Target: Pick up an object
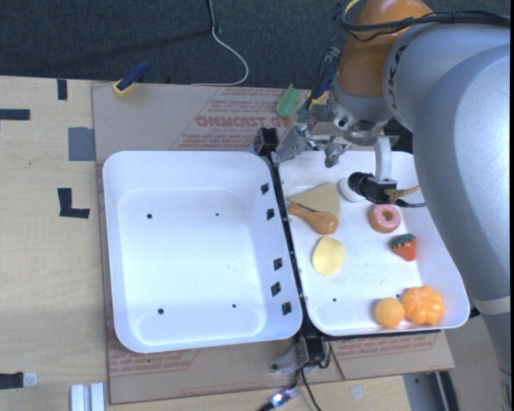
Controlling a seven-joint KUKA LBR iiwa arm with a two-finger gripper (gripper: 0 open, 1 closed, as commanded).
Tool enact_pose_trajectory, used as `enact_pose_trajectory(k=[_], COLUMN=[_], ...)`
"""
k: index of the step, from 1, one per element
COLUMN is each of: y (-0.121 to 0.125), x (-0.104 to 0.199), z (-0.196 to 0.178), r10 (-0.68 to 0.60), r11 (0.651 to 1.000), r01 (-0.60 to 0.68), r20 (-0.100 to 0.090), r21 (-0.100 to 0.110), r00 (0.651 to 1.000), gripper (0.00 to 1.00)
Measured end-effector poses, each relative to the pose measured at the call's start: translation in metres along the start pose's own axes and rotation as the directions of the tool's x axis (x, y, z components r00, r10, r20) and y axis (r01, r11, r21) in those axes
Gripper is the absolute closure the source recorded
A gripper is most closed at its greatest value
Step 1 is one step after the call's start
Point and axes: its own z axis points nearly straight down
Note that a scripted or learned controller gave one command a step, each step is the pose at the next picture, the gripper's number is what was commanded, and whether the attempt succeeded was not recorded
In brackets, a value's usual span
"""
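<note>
Gripper (309, 150) hangs over the right bin's (360, 282) upper-left edge, near the dividing rim; claw state cannot be told. Cheese wedge (327, 199) just below. Open floor mid-bin.

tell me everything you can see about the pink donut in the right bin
The donut is a small ring, pink on top with a paler tan edge and a dark hole at its middle. It looks like smooth toy plastic. It lies flat and whole on the white floor of the right bin, in the far half, toward the right wall. A red strawberry sits just in front of it, so close that I cannot tell whether they touch.
</note>
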Motion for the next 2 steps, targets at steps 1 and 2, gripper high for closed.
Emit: enact_pose_trajectory(k=[1,2], y=[-0.0052,-0.0049], x=[0.1075,0.1006], z=[0.0074,-0.0024], r10=[-0.004,0.003], r11=[1.0,1.0], r01=[0.004,-0.003], r20=[-0.003,0.002], r21=[0.011,0.013], r00=[1.0,1.0], gripper=[0.0,1.0])
